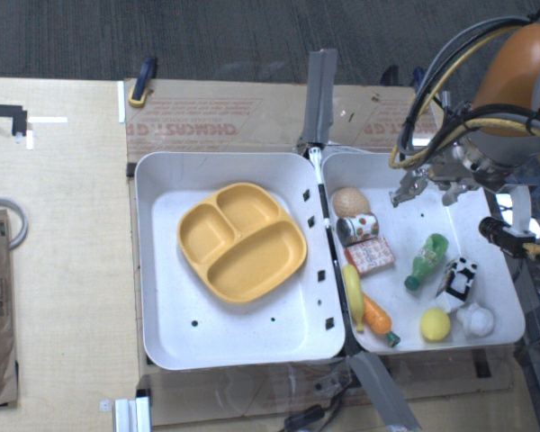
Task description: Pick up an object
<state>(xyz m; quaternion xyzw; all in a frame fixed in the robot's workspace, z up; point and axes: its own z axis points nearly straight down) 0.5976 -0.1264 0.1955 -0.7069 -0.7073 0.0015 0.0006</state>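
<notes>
Camera view | objects lie in right bin [499, 318]: green bottle [426, 259], lemon [435, 325], carrot [377, 317] | gripper [429, 187] hovers at far edge, apparently open, nothing held | step: approach judged; descent onto one item needed next.

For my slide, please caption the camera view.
Gripper above right bin of small items; yellow plate in left bin.

2 white bins [157, 268] smooth glossy plastic; yellow divided plate [242, 241] matt plastic; bench [54, 268] pale wood, matt; cardboard sheet [216, 120] dull brown paper; green bottle [427, 260] shiny plastic; arm's orange band [513, 66] glossy
</notes>
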